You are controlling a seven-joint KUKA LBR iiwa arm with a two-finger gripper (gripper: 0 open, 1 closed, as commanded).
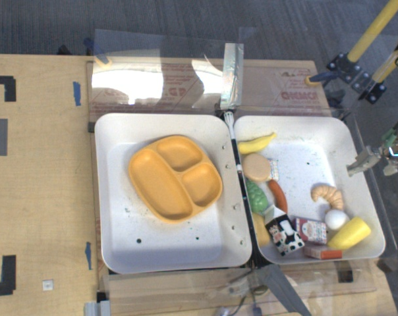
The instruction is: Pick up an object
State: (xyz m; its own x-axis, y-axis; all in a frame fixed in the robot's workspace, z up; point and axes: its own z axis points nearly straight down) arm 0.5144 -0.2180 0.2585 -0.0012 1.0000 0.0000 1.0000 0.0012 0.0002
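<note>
White, smooth plastic egg [336,218] lies in right bin [298,133], touching yellow wedge [350,233]. Judged light, rigid, slippery; grip across its middle. Gripper [373,158] hovers at bin's right rim; its opening cannot be told.

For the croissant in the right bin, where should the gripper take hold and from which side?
Grip the croissant across its thick middle, coming straight down. It lies flat on bare bin floor, apart from the egg below it, so fingers probably fit either side of the curved body.
</note>
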